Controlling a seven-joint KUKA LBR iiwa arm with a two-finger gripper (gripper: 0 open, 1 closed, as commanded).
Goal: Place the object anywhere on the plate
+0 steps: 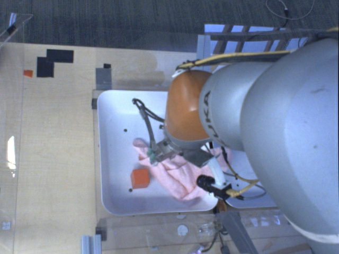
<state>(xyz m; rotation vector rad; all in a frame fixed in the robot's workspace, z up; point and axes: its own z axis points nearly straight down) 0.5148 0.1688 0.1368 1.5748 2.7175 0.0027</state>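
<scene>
1 block (140,178) lies in the bin (114,120) beside a cloth (177,180). Our gripper (154,154) meets the cloth, open or closed we cannot tell; we risk snagging cloth instead.

Gripper (153,155) over pink cloth (177,176) — orange block (140,178) beside (white bin (114,142))

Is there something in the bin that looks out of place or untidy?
Yes. A pink cloth lies crumpled in the white bin instead of flat, with the claw at its upper-left edge. An orange block sits beside the cloth.
</scene>
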